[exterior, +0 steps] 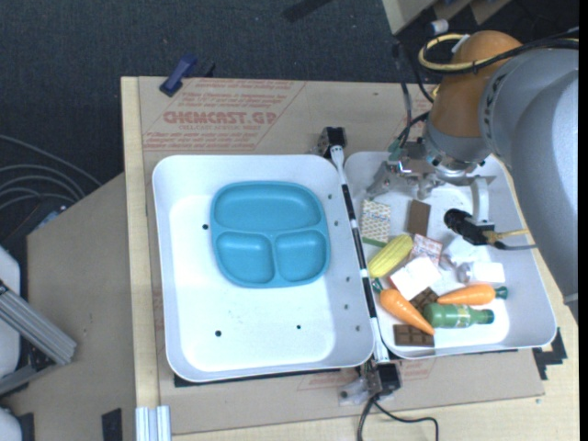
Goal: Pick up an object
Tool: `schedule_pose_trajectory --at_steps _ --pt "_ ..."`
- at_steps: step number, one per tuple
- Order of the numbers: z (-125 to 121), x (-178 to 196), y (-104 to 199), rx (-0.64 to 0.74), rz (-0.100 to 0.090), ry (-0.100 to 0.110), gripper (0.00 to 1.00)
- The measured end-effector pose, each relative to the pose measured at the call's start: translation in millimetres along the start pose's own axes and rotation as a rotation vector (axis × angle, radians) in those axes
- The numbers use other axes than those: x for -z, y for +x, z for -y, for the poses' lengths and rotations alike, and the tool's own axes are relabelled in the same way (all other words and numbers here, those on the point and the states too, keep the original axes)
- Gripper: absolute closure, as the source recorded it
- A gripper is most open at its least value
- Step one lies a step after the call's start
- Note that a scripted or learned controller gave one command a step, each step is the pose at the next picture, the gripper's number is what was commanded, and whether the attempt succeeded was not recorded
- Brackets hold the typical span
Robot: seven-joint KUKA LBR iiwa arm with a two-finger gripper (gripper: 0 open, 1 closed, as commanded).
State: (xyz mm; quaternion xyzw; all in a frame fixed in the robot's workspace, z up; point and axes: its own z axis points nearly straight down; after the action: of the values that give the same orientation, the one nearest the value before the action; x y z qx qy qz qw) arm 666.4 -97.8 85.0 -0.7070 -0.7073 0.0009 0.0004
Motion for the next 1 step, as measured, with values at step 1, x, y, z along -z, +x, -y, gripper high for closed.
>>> schedule_pose_trajectory --at_steps 1 --pt "0.0 0.0 -1.2 0.000 0.000 0.000 0.00"
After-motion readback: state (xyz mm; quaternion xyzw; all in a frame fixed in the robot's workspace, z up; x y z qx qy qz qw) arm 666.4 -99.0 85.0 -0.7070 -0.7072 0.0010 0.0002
